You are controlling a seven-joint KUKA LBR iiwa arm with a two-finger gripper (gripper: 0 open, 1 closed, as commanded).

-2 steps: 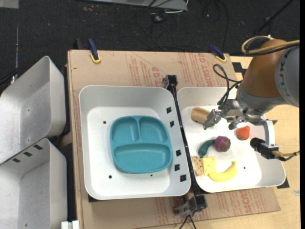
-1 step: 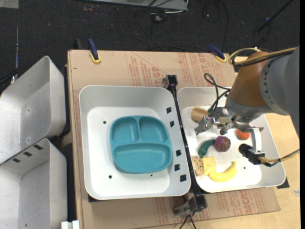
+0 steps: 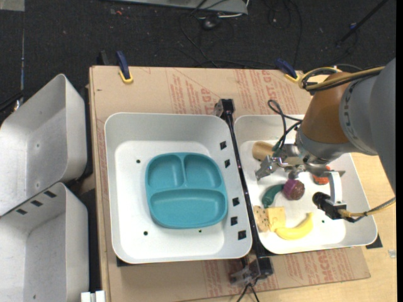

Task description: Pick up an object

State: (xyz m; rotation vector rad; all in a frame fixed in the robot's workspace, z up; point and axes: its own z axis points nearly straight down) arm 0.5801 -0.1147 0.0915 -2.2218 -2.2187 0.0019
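Cardboard [image 3: 189, 87] under both bins bears mirrored red lettering, unreadable here.

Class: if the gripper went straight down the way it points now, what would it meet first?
Probably the purple onion-like piece, just below the gripper; the green piece lies beside it. Depth is unclear.

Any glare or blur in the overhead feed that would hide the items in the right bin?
Camera view: lighting is even and the right bin shows no strong glare; the banana and purple fruit are sharp, with soft shadows; the arm blocks the bin's upper part, and the gripper looks cluttered.
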